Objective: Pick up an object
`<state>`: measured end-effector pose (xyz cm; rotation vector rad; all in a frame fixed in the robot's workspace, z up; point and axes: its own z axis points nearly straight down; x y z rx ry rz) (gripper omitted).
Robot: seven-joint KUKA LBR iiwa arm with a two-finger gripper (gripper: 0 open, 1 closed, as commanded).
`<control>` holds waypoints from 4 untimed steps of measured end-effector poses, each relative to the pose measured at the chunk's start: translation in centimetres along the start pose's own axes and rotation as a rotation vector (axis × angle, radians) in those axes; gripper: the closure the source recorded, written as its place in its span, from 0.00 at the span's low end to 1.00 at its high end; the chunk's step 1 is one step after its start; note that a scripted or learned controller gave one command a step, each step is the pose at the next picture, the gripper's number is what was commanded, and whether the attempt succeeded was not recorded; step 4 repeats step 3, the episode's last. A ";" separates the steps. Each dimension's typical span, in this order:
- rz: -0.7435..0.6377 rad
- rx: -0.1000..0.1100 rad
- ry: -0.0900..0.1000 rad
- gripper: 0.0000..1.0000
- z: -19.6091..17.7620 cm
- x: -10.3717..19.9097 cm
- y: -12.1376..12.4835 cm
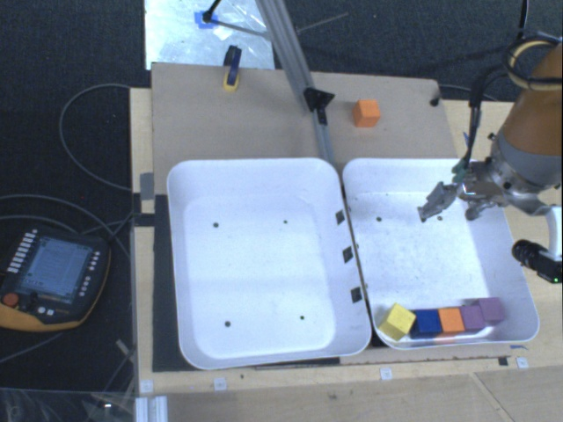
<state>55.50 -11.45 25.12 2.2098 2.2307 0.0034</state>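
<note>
From the camera view, we see the arm [535,126] cut off by the right edge of the frame, so only its orange band and grey wrist show. The gripper [437,202] hangs over the upper middle of the right bin [369,176]; its metal fingertips blur together against the white floor, and we cannot tell how wide they stand or whether they touch the bin. Nothing shows between them.

The blocks crowd the lower right corner of the right bin, in a row along its near wall: a yellow block [397,321] (tilted, a little apart at the left end), then a blue block [427,323], an orange block [451,320], and two purple blocks [483,311] whose shared edge is hard to make out. They lie well apart from the gripper, with the bin's speckled floor open between. The row sits tight against the wall, leaving little room on that side.

The left bin [189,178] touches the right bin along the middle, where dark clips mark the seam. A lone orange cube [367,112] rests on the brown board [193,104] above the bins, near a slanted grey pole [286,38]. A handheld pendant [51,275] lies at the left edge of the frame, partly cropped.
</note>
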 end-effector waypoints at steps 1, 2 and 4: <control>0.000 -0.004 -0.001 0.00 -0.5 1.5 4.7; 0.011 0.010 0.001 0.00 13.3 0.0 -1.2; 0.014 -0.005 -0.005 0.00 4.0 -4.1 -5.8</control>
